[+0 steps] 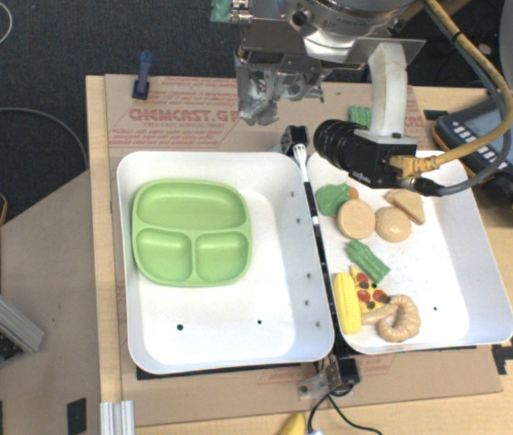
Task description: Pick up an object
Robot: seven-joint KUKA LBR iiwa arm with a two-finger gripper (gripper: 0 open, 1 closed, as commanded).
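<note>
My gripper [279,98] hangs high over the back edge of the bench, above the seam between the two bins, well clear of every object. Its fingers [256,102] stand open with nothing between them. The right bin [474,270] holds toy food: a green leaf [332,198], two round tan biscuits [357,218] [392,226], a bread slice [409,205], a green pickle [367,261], a yellow corn cob [347,303], a pizza slice [372,294] and a tan croissant [400,320]. A green divided plate [189,234] lies in the left bin [275,306].
A black cylindrical device [356,152] on a white bracket [389,89] juts over the back left corner of the right bin. A small green piece [359,116] lies on the board behind it. A blue clip [142,75] sits at the board's back left.
</note>
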